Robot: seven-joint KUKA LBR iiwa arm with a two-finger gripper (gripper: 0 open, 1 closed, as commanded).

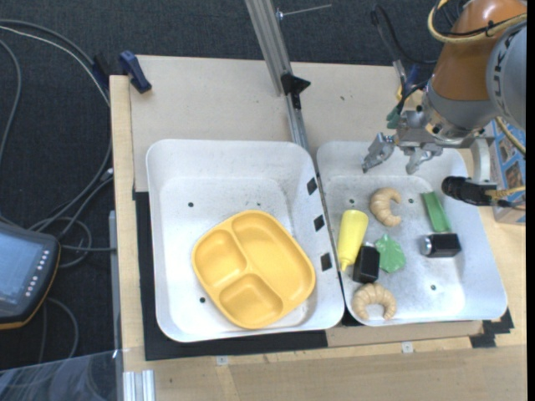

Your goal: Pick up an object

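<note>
My gripper (390,164) hangs over the far end of the right bin (476,307), open, with nothing between its fingers. Just in front of it lies a tan croissant (386,205). Further toward the near side are a yellow bottle (352,234), a green crumpled piece (389,253), a black block (366,264) and a second croissant (374,302). A green bar (435,211) and a small black box (440,245) lie on the right side of that bin.
The left bin (167,182) holds a yellow divided plate (253,267). A metal pole (272,32) slants up from between the two bins at the back. A blue clamp (135,71) sits at the bench's far left corner.
</note>
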